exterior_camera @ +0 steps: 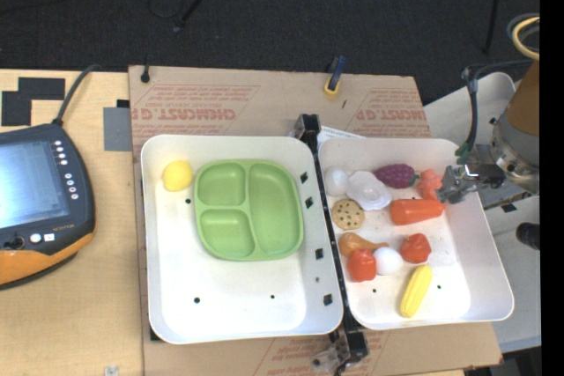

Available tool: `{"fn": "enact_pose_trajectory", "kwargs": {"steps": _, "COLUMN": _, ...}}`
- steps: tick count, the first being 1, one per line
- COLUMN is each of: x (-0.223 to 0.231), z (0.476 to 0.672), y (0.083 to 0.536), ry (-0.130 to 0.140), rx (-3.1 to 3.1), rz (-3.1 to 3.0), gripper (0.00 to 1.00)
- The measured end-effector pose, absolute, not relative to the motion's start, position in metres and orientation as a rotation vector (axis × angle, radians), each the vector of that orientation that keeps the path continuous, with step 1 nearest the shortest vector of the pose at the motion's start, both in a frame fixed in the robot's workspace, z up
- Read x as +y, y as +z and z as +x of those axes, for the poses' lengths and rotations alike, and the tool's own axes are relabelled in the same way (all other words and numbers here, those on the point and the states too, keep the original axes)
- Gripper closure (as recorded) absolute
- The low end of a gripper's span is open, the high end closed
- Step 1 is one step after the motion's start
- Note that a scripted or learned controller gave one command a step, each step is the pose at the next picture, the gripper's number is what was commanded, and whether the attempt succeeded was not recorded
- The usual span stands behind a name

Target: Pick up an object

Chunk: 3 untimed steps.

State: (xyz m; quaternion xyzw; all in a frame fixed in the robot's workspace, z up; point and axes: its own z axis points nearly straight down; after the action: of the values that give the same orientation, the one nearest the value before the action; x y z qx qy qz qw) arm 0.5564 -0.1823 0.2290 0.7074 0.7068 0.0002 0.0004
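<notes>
Corn [416, 291] lies nearest in the right bin [493, 277], below the carrot [416, 210]; that carrot looks light, hard and slick, best pinched across its thick middle, I judge. My gripper [460, 178] hangs just right of the carrot; whether it is spread, I cannot tell. Beyond, cardboard [264, 106] reads "G.P. CHEMCAST", upside down.

The right bin [493, 277] holds a purple grape bunch [396, 175], an orange carrot [416, 210] lying flat, a cookie [348, 213], two red peppers [415, 247], a white egg [387, 260] and a tilted yellow corn cob [415, 291], while a lemon [176, 175] lies beside the green divided plate [248, 210] in the left bin [229, 313].
</notes>
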Motion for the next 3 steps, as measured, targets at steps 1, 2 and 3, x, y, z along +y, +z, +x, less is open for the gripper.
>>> {"fn": "enact_pose_trajectory", "kwargs": {"steps": 1, "x": -0.140, "z": 0.553, "y": 0.227, "ry": -0.001, "rx": 2.227, "rz": 2.222, "gripper": 1.00}}
{"fn": "enact_pose_trajectory", "kwargs": {"steps": 2, "x": -0.076, "z": 0.557, "y": 0.224, "ry": -0.001, "rx": 2.231, "rz": 2.219, "gripper": 1.00}}
{"fn": "enact_pose_trajectory", "kwargs": {"steps": 3, "x": -0.028, "z": 0.550, "y": 0.221, "ry": -0.003, "rx": 2.230, "rz": 2.221, "gripper": 1.00}}
